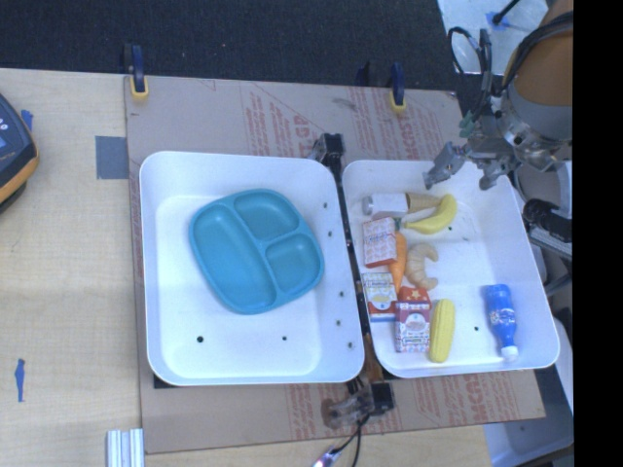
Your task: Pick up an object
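The pincer (469, 166) hovers open and empty above the right bin's (538, 290) far rim. The banana (434, 216) lies just below-left of it, apparently with its long axis running left-right.

You had a grey arm (541, 115) with an orange band (547, 66) above the wrist. Black cables (465, 47) looped beside it, and the two-finger gripper (469, 169) below was bare grey metal, angular and dull in finish.
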You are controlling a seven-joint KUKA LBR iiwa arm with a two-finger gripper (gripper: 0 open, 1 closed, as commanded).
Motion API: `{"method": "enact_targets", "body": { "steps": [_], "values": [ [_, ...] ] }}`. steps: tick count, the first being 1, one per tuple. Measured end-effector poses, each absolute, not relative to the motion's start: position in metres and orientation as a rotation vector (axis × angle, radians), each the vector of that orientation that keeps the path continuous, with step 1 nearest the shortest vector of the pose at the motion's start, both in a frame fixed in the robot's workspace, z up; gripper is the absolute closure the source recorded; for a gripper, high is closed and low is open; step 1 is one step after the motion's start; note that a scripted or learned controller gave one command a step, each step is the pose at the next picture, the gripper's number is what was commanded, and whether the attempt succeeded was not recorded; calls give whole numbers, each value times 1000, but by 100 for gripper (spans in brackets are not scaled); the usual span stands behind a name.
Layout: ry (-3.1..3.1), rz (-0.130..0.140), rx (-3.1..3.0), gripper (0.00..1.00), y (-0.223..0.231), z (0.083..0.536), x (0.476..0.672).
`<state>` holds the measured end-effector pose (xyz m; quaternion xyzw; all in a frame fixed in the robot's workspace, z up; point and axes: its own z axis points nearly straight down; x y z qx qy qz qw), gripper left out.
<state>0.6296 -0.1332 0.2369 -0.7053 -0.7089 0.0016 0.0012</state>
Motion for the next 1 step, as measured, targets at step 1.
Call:
{"method": "enact_targets", "body": {
  "steps": [1],
  "values": [
    [-2223,8,-2215,0,-113,121,608]
  ]
}}
